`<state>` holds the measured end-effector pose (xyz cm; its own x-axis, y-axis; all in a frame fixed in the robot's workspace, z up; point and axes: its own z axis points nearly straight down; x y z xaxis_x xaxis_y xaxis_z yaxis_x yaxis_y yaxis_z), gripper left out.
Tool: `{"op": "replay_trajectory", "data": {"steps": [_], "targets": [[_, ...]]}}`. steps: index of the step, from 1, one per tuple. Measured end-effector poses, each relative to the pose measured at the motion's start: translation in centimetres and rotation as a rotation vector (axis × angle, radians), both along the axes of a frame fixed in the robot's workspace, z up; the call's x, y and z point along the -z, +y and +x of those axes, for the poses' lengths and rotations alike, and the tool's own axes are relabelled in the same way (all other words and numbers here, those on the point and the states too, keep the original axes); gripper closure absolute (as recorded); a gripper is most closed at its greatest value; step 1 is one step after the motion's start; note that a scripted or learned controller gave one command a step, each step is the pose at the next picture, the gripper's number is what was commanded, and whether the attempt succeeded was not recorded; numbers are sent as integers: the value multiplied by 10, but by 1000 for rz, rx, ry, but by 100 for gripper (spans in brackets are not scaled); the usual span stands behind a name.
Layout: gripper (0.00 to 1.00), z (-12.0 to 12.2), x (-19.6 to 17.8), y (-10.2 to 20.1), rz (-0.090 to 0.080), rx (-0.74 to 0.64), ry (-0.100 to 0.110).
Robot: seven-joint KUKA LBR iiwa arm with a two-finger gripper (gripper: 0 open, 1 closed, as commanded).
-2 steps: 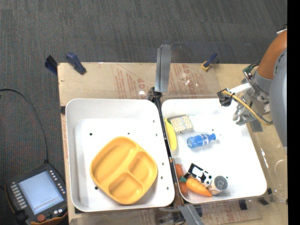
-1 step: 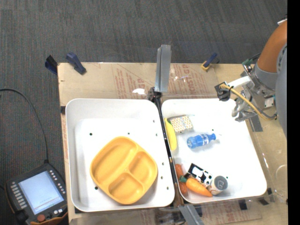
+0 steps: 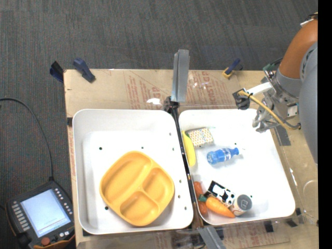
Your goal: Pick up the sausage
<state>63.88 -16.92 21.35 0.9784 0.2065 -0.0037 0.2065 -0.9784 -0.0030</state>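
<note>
From my station, the gripper hangs over the far right corner of the right bin; I cannot tell whether it is open or closed. I take the sausage to be the reddish piece at the near left edge, just beside the carrot and a cow-patterned toy. The risk I see: crowding there could make it catch the carrot instead.

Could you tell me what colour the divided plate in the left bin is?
The divided plate is yellow-orange, seen plainly in the camera view.
</note>
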Motion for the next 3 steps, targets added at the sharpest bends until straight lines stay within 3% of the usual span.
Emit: {"op": "replay_trajectory", "data": {"steps": [1, 2, 3], "targets": [[100, -57, 110, -12, 3, 9, 4], [100, -57, 100, -12, 6, 12, 5], [100, -65, 46, 13, 1, 6, 0]]}}
